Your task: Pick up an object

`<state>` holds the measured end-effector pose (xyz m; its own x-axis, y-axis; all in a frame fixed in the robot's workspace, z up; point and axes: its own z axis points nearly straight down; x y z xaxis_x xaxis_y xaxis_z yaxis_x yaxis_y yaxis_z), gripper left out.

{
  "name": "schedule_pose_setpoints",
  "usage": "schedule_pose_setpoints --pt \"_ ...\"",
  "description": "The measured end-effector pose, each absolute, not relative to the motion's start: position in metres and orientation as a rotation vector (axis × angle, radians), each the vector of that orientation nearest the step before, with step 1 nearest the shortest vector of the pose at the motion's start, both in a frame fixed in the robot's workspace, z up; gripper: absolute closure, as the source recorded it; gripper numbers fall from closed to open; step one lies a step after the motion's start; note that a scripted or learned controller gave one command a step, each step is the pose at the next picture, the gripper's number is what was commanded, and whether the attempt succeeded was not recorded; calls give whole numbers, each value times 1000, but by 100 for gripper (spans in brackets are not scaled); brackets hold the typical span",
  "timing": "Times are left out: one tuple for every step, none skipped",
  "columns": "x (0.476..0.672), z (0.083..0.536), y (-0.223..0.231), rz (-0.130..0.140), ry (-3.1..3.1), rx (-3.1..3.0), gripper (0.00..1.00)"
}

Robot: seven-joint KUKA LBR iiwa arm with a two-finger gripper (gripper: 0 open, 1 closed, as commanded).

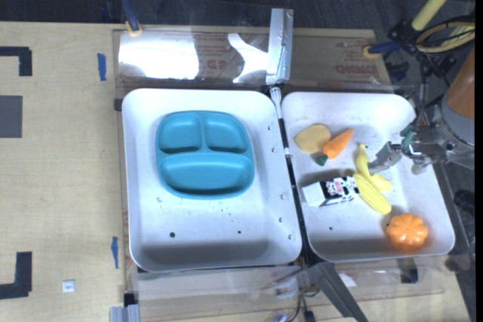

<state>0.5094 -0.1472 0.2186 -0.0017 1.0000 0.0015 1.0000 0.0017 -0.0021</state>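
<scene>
Several toys lie in the right bin [434, 188]; the end effector [389, 153] hovers just right of the banana [371, 185], approaching. I cannot tell its opening. Next, it likely must descend squarely over the banana.

We see faint reddish print on the cardboard [343, 64] behind the bins, too blurred to read.

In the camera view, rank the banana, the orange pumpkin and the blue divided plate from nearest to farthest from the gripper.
1. Banana: right bin, just left of the gripper.
2. Orange pumpkin: right bin's near corner, below the gripper.
3. Blue divided plate: left bin, far across.
</scene>
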Motion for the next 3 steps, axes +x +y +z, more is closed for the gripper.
schedule_pose_setpoints --pt "542 122 -161 -16 -2184 -2282 0" --pt "521 109 -163 -53 -2224 -2297 0" --pt "521 119 -165 -53 -2223 -2300 100"
